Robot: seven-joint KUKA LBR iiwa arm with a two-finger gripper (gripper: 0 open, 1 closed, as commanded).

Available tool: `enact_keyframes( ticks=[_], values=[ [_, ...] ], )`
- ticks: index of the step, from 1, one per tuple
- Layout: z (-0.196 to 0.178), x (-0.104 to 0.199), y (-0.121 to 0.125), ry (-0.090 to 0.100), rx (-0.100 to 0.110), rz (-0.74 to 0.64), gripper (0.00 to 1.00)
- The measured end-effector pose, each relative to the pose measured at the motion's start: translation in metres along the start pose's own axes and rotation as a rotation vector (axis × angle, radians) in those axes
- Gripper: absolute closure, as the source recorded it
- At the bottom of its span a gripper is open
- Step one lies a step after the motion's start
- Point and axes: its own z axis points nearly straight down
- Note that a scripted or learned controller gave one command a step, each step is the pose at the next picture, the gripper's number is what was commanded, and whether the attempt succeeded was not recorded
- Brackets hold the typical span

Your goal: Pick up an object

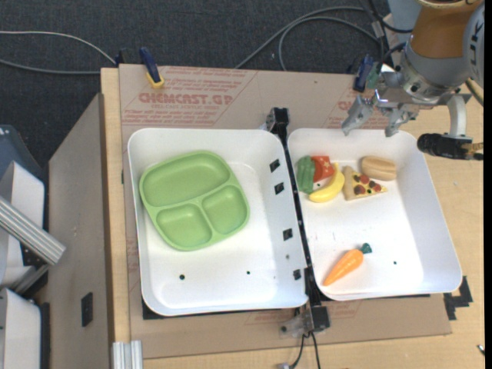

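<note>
My gripper hangs above the far edge of the right bin, open, with nothing between its fingers. Below it in that bin lie a green and red pepper, a yellow banana, a pizza slice and a tan bread roll. An orange carrot rests near the bin's front. The gripper is higher than all of them and touches none.
The left bin holds a green divided plate. A black divider with clips runs between the bins. Cables lie on the dark floor behind the bench. A blue and yellow clamp sits at the board's far left corner.
</note>
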Motion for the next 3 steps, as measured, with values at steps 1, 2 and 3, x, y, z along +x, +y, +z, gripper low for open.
enact_keyframes(
  ticks=[1, 2, 3],
  values=[
    [-0.008, 0.000, 0.002, -0.002, -0.013, -0.002, 0.00],
    [0.055, 0.002, 0.005, -0.001, -0.008, -0.002, 0.00],
    [0.103, 0.012, 0.005, -0.001, -0.007, -0.004, 0.00]
  ],
)
